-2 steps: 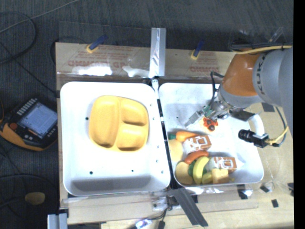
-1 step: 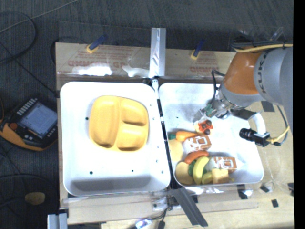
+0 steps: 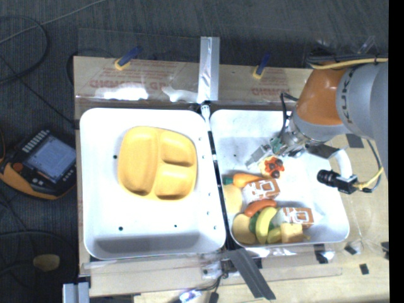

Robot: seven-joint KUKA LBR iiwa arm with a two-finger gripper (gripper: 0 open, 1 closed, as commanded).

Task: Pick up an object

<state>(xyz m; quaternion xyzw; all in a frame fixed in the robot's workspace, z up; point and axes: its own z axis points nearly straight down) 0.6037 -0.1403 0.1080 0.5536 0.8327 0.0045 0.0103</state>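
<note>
Camera view looks down on two white bins set side by side on the bench (image 3: pixel 88 68). The left bin (image 3: pixel 95 232) carries a yellow divided tray (image 3: pixel 156 163), lying a little above the middle of that bin. The right bin (image 3: pixel 334 226) holds a heap of toy food crowded into its lower left: a carrot (image 3: pixel 245 179), a red pepper-like piece (image 3: pixel 260 207), a banana (image 3: pixel 264 221), and two small cartons (image 3: pixel 297 216). The grey arm (image 3: pixel 328 103) reaches in from the right of the frame, and its gripper (image 3: pixel 273 149) hangs low over the upper middle of the right bin. Just below it sits a small orange and red object (image 3: pixel 273 165), near the tips or touching them. Whether the fingers are open or closed I cannot tell; the tips are too small and dark. My reading is that the step in hand is the approach to a grasp. The next move calls for centring over that small object, descending, and closing firmly before lifting.
</note>
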